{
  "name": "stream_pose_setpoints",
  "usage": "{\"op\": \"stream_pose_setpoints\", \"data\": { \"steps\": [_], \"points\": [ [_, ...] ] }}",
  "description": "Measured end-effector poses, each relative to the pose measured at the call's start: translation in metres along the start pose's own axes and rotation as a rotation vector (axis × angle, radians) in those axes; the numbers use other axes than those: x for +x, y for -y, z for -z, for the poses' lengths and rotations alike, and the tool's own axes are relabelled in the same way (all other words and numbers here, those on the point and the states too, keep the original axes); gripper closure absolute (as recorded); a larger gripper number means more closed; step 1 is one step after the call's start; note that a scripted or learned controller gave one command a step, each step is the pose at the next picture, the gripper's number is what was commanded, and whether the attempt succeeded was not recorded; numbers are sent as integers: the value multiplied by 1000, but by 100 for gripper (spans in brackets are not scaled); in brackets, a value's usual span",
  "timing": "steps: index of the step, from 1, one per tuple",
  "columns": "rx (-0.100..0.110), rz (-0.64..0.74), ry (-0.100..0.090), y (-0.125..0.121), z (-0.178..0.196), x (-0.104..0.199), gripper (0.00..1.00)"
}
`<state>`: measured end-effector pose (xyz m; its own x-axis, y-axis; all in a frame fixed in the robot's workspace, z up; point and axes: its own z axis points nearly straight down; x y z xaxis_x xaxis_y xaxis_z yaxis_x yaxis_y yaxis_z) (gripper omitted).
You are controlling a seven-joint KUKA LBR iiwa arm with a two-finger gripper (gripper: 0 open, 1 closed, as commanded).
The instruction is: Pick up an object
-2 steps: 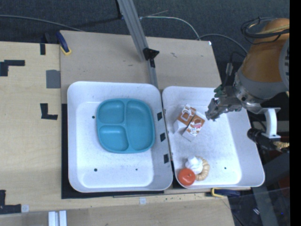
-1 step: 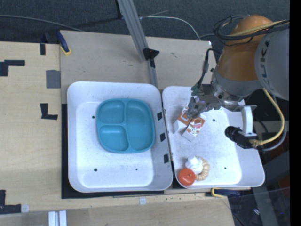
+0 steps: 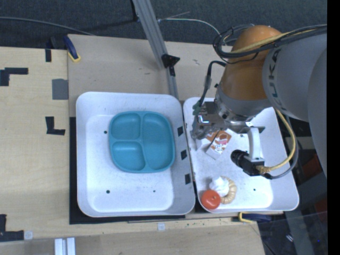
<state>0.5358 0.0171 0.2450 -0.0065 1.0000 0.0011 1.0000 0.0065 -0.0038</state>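
Toys lie in the right bin (image 3: 276, 195). A small white and orange carton (image 3: 219, 142) lies near the middle of that bin, tilted, just under the arm's wrist. It has a red and brown picture on it, but the print is too small to read. Near the front edge of the same bin sits a red tomato-like ball (image 3: 210, 200), touching a white and tan pastry toy (image 3: 225, 188).

The gripper (image 3: 201, 126) hangs low over the left part of the right bin, just beside the carton and close to the wall between the two bins. It is dark and blurred, so it is not clear if it is grasping or let go. Nothing can be seen between its parts.

The grey arm (image 3: 303, 73) comes in from the right and bends down over the bin. Its orange band (image 3: 249, 62) sits above the wrist. Grey letters on the arm are partly cut off; they look like "UK". A black cable plug (image 3: 245, 162) hangs from the wrist over the bin.

The left bin (image 3: 90, 185) holds a blue divided plate (image 3: 142, 141) with three parts. A grey metal pole (image 3: 154, 31) leans in from the top.
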Motion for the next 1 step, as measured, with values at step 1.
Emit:
{"op": "stream_pose_setpoints", "data": {
  "steps": [1],
  "points": [
    [1, 0, 0, 1, -16, 56, 100]
  ]
}}
